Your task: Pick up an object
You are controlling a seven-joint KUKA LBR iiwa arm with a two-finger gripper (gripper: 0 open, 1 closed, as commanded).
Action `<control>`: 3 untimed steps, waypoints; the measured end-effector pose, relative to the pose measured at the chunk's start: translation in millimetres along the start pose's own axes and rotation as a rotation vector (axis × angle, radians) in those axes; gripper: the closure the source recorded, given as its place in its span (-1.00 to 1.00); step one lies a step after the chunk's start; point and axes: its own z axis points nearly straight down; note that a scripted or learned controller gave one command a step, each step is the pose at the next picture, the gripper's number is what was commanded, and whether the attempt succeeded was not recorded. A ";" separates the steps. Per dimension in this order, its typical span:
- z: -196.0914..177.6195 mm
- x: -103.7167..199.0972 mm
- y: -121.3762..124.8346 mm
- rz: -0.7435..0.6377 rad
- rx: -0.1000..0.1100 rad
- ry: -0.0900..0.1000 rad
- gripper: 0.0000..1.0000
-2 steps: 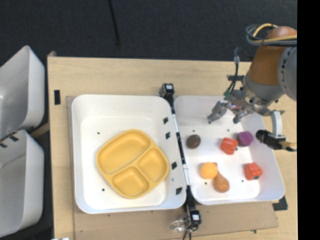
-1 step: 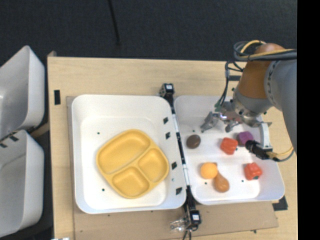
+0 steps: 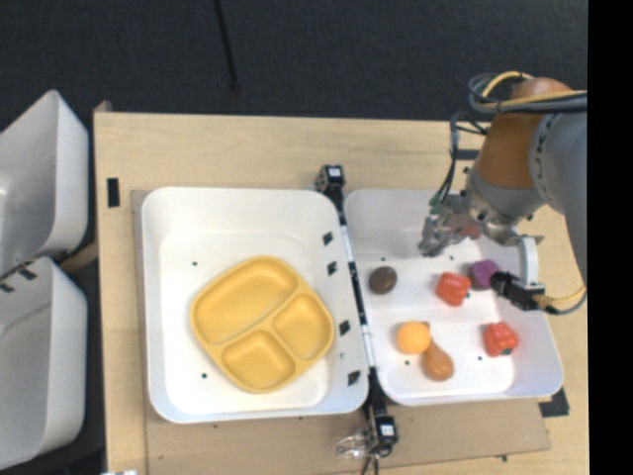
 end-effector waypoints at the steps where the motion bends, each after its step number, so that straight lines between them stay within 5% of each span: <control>1: -44.8 3.0 -0.7 -0.006 -0.003 0.001 1.00; 3: -136.2 3.2 0.6 -0.010 -0.002 0.001 1.00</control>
